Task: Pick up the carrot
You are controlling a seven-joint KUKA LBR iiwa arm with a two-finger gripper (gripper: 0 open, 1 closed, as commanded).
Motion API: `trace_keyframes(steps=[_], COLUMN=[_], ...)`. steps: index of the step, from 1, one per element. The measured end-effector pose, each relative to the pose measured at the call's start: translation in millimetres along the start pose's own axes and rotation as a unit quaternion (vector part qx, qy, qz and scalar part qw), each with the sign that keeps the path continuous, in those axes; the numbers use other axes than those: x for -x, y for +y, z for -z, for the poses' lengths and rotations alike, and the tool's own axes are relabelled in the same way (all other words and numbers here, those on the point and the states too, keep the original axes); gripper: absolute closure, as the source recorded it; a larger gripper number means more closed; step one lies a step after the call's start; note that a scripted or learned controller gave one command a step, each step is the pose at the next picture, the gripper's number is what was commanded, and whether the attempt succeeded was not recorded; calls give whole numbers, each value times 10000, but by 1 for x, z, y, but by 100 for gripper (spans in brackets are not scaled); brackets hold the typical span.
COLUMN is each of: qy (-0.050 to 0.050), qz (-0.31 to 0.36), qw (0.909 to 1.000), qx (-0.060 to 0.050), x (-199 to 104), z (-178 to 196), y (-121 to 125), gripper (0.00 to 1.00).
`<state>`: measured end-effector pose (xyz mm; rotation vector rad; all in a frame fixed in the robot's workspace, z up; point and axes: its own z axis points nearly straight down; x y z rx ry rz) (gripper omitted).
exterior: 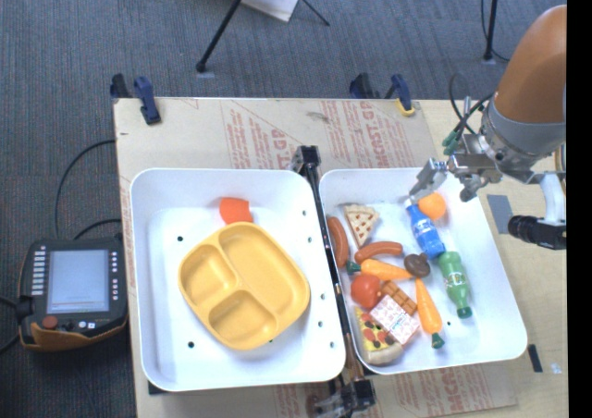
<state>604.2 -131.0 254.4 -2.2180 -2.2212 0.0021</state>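
a: so, where's the carrot [427,308]?

b: in the right bin [499,268], toward the near side, lying nearly lengthwise with its green tip nearest us. it's just right of the waffle [398,296] and left of the green bottle [454,282].

a: and the gripper [444,178]?

b: up over that bin's far edge, well apart from the carrot, just above the orange [432,207] and blue bottle [425,231]. fingers look spread, nothing between them.

a: the left bin [153,222]?

b: a yellow tray [243,285], a small orange piece [235,210] behind it.
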Motion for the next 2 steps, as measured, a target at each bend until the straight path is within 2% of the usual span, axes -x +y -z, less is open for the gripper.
trace_keyframes(steps=[1,2], qy=[6,15], qz=[1850,1814], qw=[9827,9834], qx=[-7,-23], x=[-29,-27], z=[-169,-162], y=[-49,-50], gripper=[0,100])
